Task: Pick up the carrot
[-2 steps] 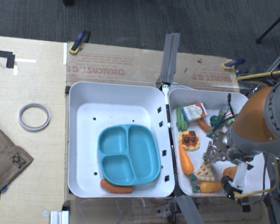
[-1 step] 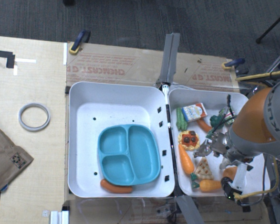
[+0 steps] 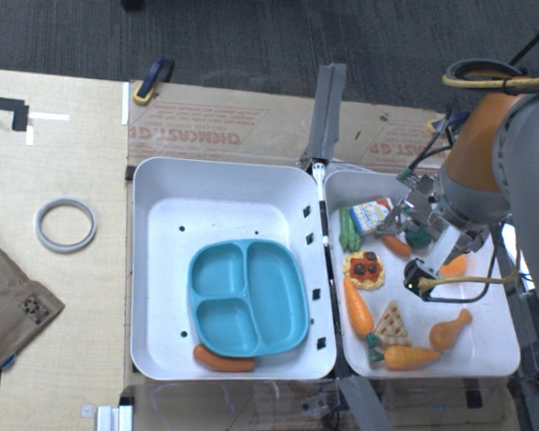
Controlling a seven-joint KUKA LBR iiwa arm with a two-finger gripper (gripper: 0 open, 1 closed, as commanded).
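— Where was the carrot [image 3: 411, 357]?
— It lay along the front edge of the right bin [image 3: 485, 360], its green end toward the front-left corner, just beside a waffle-like wedge [image 3: 391, 322] and a drumstick [image 3: 449, 331].
— And the gripper [image 3: 405, 223]?
— Over the back half of that bin, well apart from the carrot, near a small carton [image 3: 371, 212]. Open or closed, I could not tell.
— The left bin [image 3: 164, 276]?
— It carried 1 blue plate [image 3: 245, 296] and 1 sausage [image 3: 225, 359] at its front edge.

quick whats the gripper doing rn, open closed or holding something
gripper: cannot be told from this view; it is low over the right bin.
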